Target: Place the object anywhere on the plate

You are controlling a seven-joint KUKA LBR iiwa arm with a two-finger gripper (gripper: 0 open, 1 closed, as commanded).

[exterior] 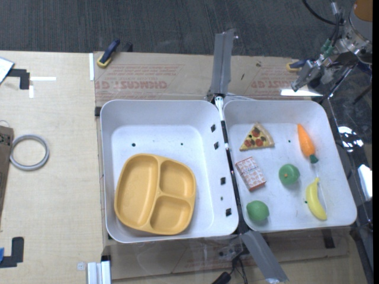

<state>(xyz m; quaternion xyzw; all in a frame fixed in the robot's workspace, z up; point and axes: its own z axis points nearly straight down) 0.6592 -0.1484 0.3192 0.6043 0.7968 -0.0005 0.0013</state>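
Observation:
A yellow plate [156, 194] with three compartments lies in the left bin [118, 123], toward its front. The right bin [331, 129] holds a pizza slice [257, 138], an orange carrot [305, 141], a small red box [250, 174], a green apple [289, 175], a second green round fruit [257, 210] and a banana [315, 200]. My gripper [308, 78] hangs beyond the right bin's back right corner, over the cardboard, well above the objects. It looks open with nothing between its fingers.
A grey post [223, 64] rises at the back where the two bins meet. A roll of tape [28, 152] lies on the bench far left. A blue clamp [108, 52] sits on the cardboard's back left corner.

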